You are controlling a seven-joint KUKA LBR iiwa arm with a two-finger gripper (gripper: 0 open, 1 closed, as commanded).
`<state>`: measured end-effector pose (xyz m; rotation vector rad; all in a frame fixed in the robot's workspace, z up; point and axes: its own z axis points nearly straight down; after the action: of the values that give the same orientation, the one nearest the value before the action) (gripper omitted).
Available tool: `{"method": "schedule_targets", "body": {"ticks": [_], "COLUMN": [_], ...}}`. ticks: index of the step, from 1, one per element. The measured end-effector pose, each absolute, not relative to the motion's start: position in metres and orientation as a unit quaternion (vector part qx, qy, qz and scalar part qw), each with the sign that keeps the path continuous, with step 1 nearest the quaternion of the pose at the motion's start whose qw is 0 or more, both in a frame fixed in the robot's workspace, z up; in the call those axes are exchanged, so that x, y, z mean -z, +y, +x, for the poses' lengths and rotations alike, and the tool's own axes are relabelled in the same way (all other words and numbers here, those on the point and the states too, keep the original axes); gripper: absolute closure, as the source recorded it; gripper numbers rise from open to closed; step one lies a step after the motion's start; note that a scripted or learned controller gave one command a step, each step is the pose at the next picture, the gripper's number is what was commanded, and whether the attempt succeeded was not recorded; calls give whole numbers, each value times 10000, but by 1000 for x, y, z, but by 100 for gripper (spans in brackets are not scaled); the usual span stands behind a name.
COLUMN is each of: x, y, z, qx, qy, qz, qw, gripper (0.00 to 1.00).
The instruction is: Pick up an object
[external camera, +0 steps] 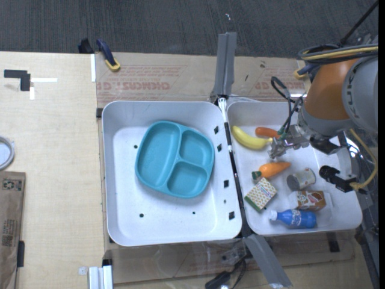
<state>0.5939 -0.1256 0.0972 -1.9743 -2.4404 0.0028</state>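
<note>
The gripper (278,151) hung over the right bin (337,221), just above the carrot (274,169) and beside the banana (248,138); whether it was clenched could not be told. A blue divided plate (175,159) lay in the left bin (120,179) (a bottle (295,219) lay near the right bin's front).

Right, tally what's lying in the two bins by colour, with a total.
Blue: 2, plate and bottle
Yellow: 1, banana
Orange: 2, carrot and another piece
Grey: 1, can
Brown: 1, packet
Speckled: 1, box
Total: 8
</note>
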Motion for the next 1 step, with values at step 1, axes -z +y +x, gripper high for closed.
{"method": "schedule_targets", "body": {"ticks": [1], "x": [-97], "y": [-126], "z": [594], "qx": [-9], "qy": [-7774], "qz": [-6290], "qw": [12], "gripper": [0]}}
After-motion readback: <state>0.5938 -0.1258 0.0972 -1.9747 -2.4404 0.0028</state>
